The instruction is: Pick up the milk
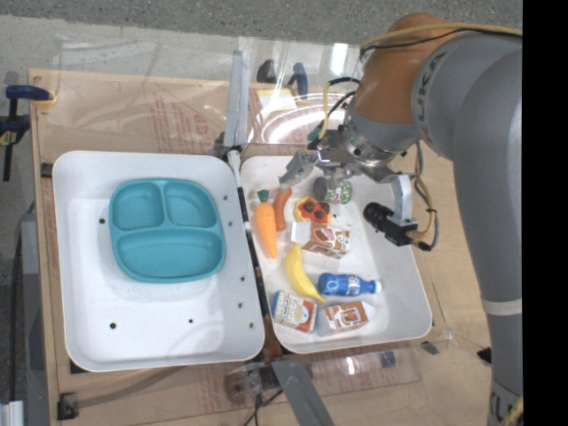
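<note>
bench (124, 105) bears two white bins (80, 327) side by side

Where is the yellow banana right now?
In the camera view, the banana lies in the right bin, near its left side. The carrot is just above it in the picture and the blue bottle is to its right.

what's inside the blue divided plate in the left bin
The blue plate in the left bin shows three bare compartments, nothing covering them. What lies under the plate is hidden.

End effector (335, 187) over right bin (401, 282) back; milk (348, 285) near front; teal plate (167, 229) in left bin (80, 264).
</note>
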`<state>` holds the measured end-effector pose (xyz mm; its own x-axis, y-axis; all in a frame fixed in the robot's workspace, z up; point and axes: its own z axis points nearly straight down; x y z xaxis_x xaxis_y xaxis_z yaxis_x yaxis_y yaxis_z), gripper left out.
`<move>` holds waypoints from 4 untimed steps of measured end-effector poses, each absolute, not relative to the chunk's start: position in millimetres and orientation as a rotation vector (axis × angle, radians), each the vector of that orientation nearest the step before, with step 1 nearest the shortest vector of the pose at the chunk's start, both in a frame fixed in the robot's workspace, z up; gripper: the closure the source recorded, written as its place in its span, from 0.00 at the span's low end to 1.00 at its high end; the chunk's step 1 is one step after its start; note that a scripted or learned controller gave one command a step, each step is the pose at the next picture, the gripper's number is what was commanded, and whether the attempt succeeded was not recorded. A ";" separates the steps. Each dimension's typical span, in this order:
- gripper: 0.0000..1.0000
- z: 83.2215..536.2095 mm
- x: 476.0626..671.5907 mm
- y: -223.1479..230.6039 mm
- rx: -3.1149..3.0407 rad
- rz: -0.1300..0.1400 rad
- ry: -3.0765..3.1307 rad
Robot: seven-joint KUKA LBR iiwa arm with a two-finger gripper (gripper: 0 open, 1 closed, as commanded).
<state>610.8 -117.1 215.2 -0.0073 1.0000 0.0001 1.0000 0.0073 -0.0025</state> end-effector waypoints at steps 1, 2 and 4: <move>0.00 87.5 598.0 -185.0 -2.242 0.002 -2.201; 1.00 100.3 598.8 -187.3 -2.241 0.004 -2.207; 0.00 119.3 549.2 -231.9 -2.052 0.001 -2.378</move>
<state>549.2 -231.9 119.3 -0.1465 0.9892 0.0004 0.9892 0.1465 -0.0013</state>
